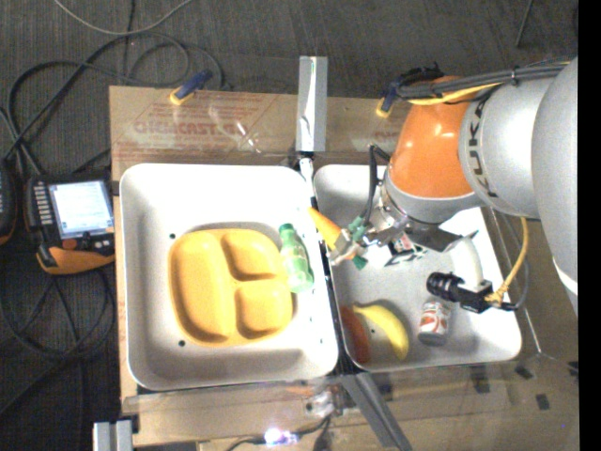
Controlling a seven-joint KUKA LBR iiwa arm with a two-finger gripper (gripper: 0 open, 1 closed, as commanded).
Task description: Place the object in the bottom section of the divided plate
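Tool (pixel 351 243) at the left edge of the right bin (pixel 502 346), just beside the wall shared with the left bin (pixel 141 214), carried by the arm (pixel 432 158) that reaches in from the right. Whether the tool is clenched or released cannot be told from this view.

An orange piece (pixel 325 224) lies slantwise over the shared wall, touching or just beside the tool's left side. Whether it is grasped cannot be told either.

The divided plate (pixel 188 319), yellow, sits in the middle of the left bin. It has one large compartment at the left and two smaller ones at the right, one far and one near. A green bottle (pixel 296 256) lies on its side along the plate's right rim, mostly beside the far right compartment.

A banana (pixel 391 329), a reddish fruit (pixel 354 331) and a small can (pixel 433 320) rest in the near part of the right bin, well apart from the plate.

Progress, as judged: the task names no object, and the candidates are the orange piece and the green bottle. Neither lies in the near (bottom) compartment, which holds nothing, so placement is not yet done. If the orange piece is meant, a secure grasp, transfer leftward over the wall and release all remain. If the bottle, it needs shifting nearward off the rim.
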